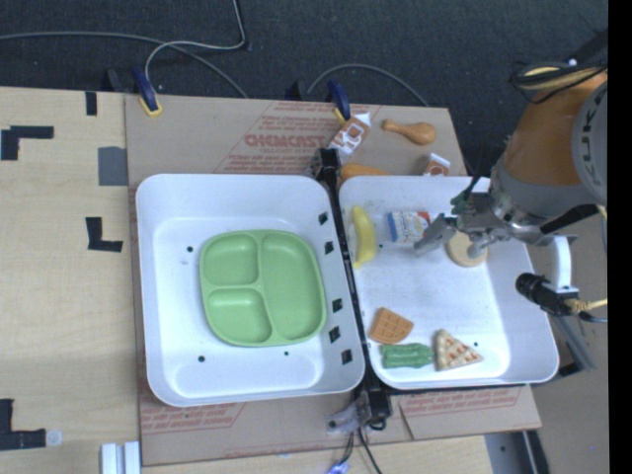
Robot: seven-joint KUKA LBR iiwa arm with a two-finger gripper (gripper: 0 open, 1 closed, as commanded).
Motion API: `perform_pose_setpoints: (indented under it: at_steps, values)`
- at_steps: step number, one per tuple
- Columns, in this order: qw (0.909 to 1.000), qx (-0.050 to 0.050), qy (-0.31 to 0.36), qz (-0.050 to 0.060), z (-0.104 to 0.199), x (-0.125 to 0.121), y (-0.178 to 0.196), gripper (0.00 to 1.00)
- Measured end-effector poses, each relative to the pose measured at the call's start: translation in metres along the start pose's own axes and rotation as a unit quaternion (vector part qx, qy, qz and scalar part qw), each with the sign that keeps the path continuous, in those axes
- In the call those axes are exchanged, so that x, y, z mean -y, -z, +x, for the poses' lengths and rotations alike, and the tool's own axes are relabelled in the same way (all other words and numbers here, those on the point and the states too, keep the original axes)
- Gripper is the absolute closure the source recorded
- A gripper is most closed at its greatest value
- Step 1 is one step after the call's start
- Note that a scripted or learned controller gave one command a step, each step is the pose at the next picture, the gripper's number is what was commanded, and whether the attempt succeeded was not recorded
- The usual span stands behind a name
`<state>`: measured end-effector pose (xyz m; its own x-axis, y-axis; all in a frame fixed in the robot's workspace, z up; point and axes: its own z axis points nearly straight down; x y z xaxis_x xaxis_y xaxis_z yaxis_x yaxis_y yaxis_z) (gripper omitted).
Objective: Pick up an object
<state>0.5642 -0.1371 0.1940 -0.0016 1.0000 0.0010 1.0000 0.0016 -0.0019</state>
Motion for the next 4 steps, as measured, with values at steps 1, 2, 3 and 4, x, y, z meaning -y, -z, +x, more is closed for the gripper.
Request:
perform_pose_setpoints:
  at_steps: [1,2,3,4]
  values:
    - [1.0,0.0,0.0,0.001,0.036,-0.057,-0.074,0.0]
    - [1.0,0.002,0.0,-0.004,0.043,-0.097,-0.102,0.0]
    - [1.0,0.003,0.0,-0.006,0.042,-0.098,-0.091,1.0]
    - [1.0,0.0,0.001,-0.001,0.117,-0.039,-0.01,1.0]
